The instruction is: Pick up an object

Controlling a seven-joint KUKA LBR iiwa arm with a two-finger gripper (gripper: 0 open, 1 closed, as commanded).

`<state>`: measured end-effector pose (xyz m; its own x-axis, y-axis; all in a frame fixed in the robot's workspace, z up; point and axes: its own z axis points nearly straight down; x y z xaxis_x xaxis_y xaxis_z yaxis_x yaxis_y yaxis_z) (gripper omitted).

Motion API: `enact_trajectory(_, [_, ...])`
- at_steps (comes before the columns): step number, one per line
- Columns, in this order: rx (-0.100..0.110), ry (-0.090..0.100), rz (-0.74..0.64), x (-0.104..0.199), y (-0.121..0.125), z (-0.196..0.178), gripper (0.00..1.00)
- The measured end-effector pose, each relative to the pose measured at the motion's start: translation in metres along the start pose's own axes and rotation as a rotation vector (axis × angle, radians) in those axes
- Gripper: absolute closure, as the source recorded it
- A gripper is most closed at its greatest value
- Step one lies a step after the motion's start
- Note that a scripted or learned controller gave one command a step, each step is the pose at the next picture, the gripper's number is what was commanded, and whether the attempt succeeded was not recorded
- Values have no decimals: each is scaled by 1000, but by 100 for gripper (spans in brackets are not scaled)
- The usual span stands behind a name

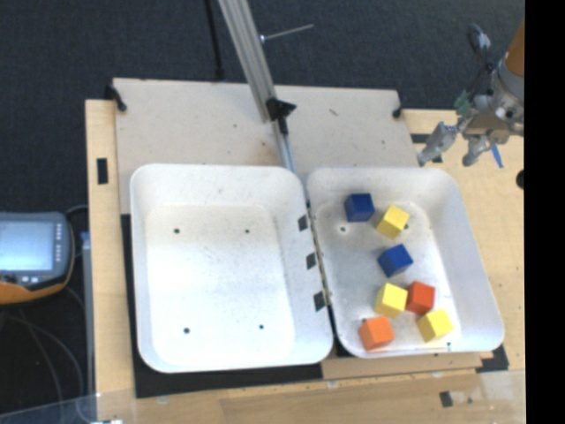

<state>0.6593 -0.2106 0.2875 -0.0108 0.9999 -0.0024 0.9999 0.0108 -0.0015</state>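
Hovering beyond the right white bin (pixel 472 237), the gripper (pixel 452 145) shows empty, spread fingers; crowded red cube (pixel 421 296) and yellow cube (pixel 391 299) could jam them.

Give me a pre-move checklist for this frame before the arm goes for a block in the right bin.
1. Gripper free of any object: ok, nothing between its fingers.
2. Gripper over the right bin: not ok, it sits above the bin's upper right corner, outside the rim.
3. Targets present: ok, seven blocks lie in the bin.
4. Isolated target: ok, the lower blue block stands apart from its neighbours.
5. Crowded ones: not ok, the red block touches a yellow block.
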Motion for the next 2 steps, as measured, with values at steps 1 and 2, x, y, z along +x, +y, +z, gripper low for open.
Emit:
enact_trajectory(1, [0, 0, -2, 0, 0, 0, 0])
enact_trajectory(2, [2, 2, 6, 26, 21, 63, 0])
